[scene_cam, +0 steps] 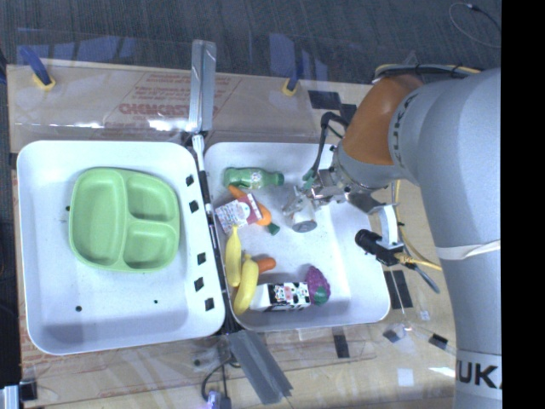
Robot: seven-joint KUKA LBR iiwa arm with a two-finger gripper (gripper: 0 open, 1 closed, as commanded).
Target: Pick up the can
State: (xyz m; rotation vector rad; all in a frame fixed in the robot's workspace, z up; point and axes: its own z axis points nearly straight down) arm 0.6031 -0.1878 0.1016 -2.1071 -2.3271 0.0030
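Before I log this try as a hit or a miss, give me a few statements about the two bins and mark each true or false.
1. The green plate lies in the left bin. True.
2. The bananas lie on the green plate. False: they lie in the right bin, near its left wall.
3. The can is in the right bin, just below the pincer. True.
4. The green bottle stands upright. False: it lies on its side.
5. The purple fruit sits near the right bin's front edge. True.
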